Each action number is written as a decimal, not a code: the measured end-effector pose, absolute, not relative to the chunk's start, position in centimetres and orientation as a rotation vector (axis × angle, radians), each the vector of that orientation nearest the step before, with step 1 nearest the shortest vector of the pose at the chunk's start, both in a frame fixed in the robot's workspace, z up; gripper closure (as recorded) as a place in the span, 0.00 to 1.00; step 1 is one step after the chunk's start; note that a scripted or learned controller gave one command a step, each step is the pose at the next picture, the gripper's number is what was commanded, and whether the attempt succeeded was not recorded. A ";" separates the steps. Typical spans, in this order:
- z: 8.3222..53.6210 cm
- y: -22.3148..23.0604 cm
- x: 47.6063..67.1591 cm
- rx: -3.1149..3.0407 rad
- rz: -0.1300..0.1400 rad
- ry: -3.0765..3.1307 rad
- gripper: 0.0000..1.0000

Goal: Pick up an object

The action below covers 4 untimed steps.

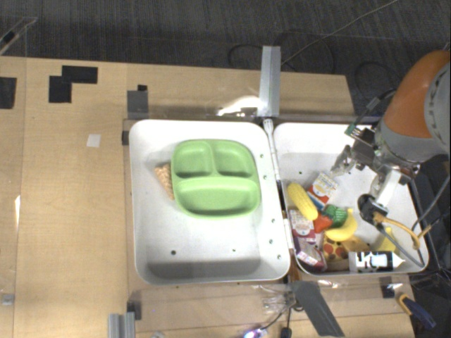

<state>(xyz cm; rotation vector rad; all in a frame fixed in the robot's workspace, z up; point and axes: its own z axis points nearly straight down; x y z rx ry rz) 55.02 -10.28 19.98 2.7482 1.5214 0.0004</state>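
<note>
My gripper (345, 163) hangs over the right bin (310, 141), toward its back right part, just right of a small white packet with red print (324, 184); nothing shows held in it. Below it, toys lie piled along the bin's front: a yellow corn cob (302, 199), a green piece (337, 213), a red piece (322, 224), a banana (342, 232), a white pouch (303, 225) and a black and white bottle (372, 261).
The left bin (151, 245) holds a green divided plate (213, 177) with a tan object (164, 180) tucked under its left edge. A metal post (270, 83) stands behind the wall between the bins. Cables (394, 229) hang near the wrist at the right.
</note>
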 end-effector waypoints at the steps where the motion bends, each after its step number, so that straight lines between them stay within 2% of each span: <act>1: 10.1 -14.8 50.0 2.640 0.003 1.701 0.00; 2: 9.5 -9.7 56.7 2.596 0.036 1.740 0.00; 3: 9.5 -13.4 51.4 2.424 0.034 1.962 0.00; 4: 18.1 -10.6 51.6 2.181 0.004 2.258 0.00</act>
